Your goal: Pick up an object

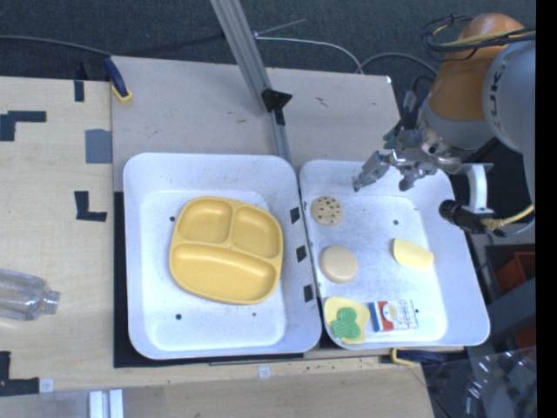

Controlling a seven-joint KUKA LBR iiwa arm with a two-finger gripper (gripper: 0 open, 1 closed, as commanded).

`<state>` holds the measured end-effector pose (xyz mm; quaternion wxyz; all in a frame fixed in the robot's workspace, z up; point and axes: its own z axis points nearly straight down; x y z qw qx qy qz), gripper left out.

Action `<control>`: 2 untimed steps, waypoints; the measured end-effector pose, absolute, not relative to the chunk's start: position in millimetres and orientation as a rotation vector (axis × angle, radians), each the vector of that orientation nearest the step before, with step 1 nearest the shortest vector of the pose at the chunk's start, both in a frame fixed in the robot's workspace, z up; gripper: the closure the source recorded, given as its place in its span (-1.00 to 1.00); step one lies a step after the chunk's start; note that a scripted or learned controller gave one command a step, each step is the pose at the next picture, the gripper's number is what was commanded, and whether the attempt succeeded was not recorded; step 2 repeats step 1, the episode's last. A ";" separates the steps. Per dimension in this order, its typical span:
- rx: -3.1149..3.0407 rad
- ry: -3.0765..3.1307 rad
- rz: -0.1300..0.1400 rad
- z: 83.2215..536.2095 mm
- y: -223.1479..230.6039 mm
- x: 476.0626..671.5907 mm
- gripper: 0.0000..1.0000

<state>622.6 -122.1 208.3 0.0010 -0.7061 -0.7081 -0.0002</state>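
The gripper hangs open and empty over the back of the right bin, its two fingers spread apart, one pointing toward 8 o'clock and the other down toward 6. No object is between them.

Several objects lie in this bin and any of them can serve the task. The cookie is the nearest one, at 8 o'clock from the gripper. The tan round piece lies further down at 7 o'clock, the yellow wedge at 5 o'clock, and the small carton and green piece rest near the front wall.

To do this step well, I think the gripper should choose one object that stands apart from the others, center over it, and go down straight with the fingers on both sides before closing. The cookie is flat, so it may slip; the wedge looks easier to pinch.

The arm comes in from 2 o'clock, bent down at the wrist. The yellow plate sits in the left bin.
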 end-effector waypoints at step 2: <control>-2.214 -2.210 0.014 105.4 -117.3 517.9 -1.00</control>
